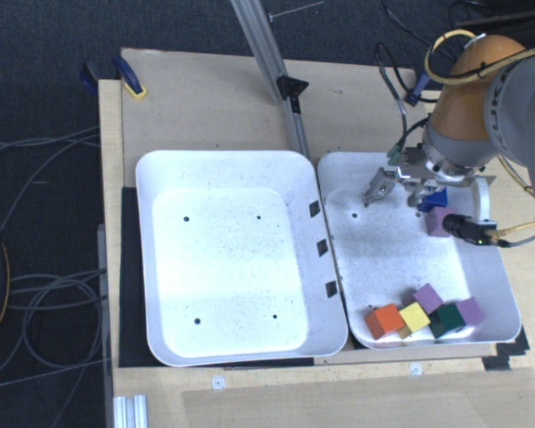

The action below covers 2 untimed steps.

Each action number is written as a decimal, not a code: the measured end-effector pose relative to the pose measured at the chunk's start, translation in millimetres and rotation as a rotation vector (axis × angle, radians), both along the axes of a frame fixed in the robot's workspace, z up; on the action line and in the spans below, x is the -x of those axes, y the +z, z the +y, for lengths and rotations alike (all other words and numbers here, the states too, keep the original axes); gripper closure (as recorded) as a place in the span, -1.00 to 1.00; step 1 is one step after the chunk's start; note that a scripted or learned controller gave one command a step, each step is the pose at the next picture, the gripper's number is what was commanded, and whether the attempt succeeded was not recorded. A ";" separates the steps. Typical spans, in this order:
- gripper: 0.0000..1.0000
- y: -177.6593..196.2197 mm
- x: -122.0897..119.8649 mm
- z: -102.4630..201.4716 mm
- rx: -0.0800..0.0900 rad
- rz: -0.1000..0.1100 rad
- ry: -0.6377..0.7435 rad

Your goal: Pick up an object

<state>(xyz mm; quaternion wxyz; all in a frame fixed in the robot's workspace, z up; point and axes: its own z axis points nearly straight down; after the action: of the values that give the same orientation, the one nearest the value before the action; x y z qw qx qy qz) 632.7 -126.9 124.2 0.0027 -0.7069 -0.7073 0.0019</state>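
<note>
- Reaching in from the right of the camera view, the grey arm with its orange band (477, 61) holds its hand (399, 193) over the far end of the right-hand white bin (374, 239), fingers pointing down toward the bin floor.
- The hand's two fingers stand spread apart, one (375, 188) to the left and one (423, 196) to the right, with nothing seen between them.
- Just beside the hand, on its right, a blue block (438, 195) and a pale purple block (438, 222) lie close together against the bin's right wall, partly hidden by the wrist and a black fitting.
- Well apart from the hand, at the near end of the same bin, a cluster of blocks sits bunched together: an orange block (384, 319), a yellow block (414, 316), a purple block (427, 296), a dark green block (446, 319) and a second purple block (469, 310).
- To the hand's left, across the divider, lies the left-hand white bin (223, 266), its floor showing four small dark dots.
- Both bins rest side by side on the pale wooden tabletop (196, 96), where a blue-and-yellow clamp (130, 78) grips the far left corner and a grey metal post (266, 52) rises behind the bins.
</note>
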 end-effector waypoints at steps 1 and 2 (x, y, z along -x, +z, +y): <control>-1.00 -26.1 0.3 0.7 0.000 -0.002 0.000; 1.00 -12.8 -1.4 1.1 0.000 -0.008 0.000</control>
<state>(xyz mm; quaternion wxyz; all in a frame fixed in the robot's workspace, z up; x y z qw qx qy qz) 634.1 -125.9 111.5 -0.0001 -0.7068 -0.7074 -0.0011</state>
